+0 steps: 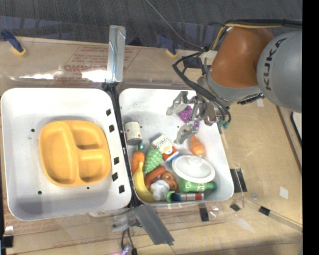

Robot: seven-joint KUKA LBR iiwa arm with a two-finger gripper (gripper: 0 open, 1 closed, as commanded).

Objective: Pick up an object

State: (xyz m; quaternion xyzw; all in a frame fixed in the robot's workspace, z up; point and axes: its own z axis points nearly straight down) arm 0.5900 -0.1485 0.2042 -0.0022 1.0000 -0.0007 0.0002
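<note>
Your gripper [183, 122] hangs spread wide and holding nothing over the right bin [223, 158], a purple toy [187, 112] between its fingers. The carrot [197, 146] lies just below, the toy heap beyond it.

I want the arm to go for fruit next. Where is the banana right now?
The banana lies in the right bin, along its lower left wall, just left of the toy pile and below the carrot.
</note>
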